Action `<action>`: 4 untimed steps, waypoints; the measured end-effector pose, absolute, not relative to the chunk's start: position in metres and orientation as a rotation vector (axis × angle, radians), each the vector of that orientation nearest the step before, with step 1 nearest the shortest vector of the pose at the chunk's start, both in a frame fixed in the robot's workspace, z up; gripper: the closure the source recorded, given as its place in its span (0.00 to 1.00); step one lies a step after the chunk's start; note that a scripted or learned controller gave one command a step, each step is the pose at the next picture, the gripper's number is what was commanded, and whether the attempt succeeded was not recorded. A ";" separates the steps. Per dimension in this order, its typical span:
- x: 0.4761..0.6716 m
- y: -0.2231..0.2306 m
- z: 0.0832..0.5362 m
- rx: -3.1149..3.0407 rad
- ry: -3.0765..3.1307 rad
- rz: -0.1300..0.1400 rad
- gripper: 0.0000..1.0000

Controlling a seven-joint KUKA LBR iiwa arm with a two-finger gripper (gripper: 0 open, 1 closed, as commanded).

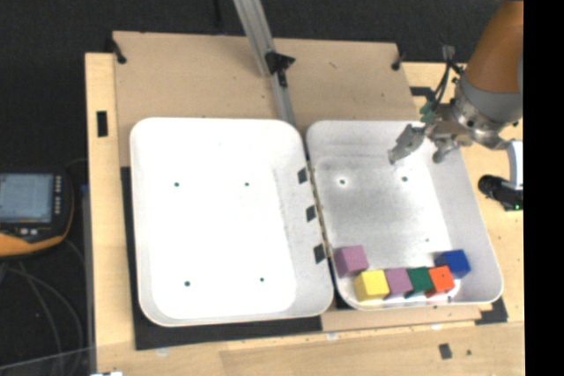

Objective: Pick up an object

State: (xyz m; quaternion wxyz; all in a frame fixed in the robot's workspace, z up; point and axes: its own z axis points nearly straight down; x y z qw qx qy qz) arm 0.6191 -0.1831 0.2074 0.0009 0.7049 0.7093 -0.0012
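While open — gripper (pixel 422 145) above bin (pixel 388 198)

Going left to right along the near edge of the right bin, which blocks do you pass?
Yellow block → purple block → green block → orange block → blue block.

Robotics lab: wooden bench (pixel 220 79), two white bins (pixel 150 189), teach pendant (pixel 31 211).
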 end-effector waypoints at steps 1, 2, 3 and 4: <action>0.620 -0.184 0.219 2.205 2.230 -0.003 1.00; 0.602 -0.120 0.202 2.216 2.230 0.000 1.00; 0.554 -0.061 0.196 2.217 2.231 -0.001 1.00; 0.567 0.038 0.226 2.210 2.234 0.007 1.00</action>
